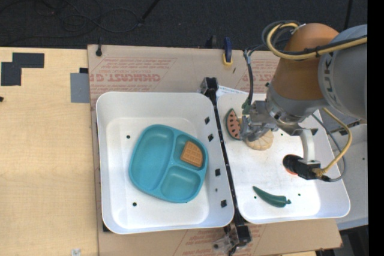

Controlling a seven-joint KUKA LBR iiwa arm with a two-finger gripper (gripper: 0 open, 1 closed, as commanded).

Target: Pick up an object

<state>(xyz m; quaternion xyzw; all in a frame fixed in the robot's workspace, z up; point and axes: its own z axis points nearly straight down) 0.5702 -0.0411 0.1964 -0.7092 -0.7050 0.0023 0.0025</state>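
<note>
Two shallow white bins stand side by side on the bench. The left bin keeps a teal divided plate, and a small waffle lies in its upper right compartment. The tool is low inside the right bin, in the upper left part, between a red slice with dark seeds and a beige round piece, very close to both. From this slanted view the wrist covers it, so I cannot tell if the tool is released or clenched, and nothing is seen grasped. I judge it is placed so low because a pick of one of these two is being tried, probably the beige round piece. A green pepper lies well apart, near the front wall, so it is likely not the target now.
</note>
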